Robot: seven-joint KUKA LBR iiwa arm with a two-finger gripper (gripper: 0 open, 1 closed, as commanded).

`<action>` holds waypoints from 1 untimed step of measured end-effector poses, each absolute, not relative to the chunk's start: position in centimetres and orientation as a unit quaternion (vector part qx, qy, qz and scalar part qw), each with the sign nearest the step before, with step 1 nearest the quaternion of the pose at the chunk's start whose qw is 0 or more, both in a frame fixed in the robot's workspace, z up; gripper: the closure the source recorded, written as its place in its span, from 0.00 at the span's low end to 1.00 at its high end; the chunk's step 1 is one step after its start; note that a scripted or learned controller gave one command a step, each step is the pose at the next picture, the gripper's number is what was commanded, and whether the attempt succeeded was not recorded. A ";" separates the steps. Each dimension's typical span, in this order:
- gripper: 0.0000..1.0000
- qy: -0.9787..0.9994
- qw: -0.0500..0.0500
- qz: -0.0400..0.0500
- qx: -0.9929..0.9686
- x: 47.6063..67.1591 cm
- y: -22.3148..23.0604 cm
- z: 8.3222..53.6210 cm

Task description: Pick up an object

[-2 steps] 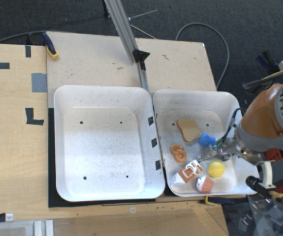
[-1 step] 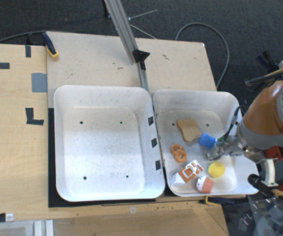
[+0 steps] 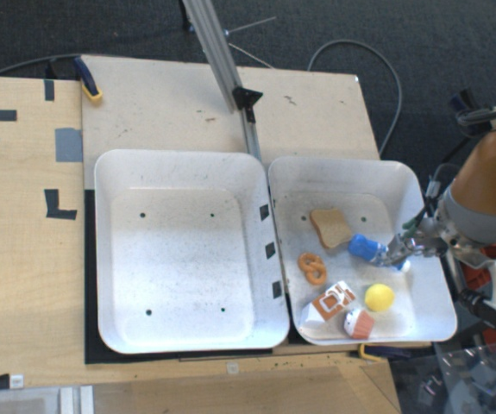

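Blue cylinder [image 3: 364, 248] lies mid right bin [image 3: 403, 179], the gripper [image 3: 396, 254] just beside it, jaw state untellable; the grasp seems underway, next needing closure and lift.

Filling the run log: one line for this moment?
hand: right bin, beside blue object | grasp: unconfirmed | also there: bread slice, pretzel, yellow ball
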State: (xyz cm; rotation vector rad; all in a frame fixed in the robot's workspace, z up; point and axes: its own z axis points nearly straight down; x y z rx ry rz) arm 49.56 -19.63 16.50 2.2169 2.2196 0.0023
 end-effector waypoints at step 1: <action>1.00 0.708 0.002 0.001 0.707 48.7 -19.7 21.4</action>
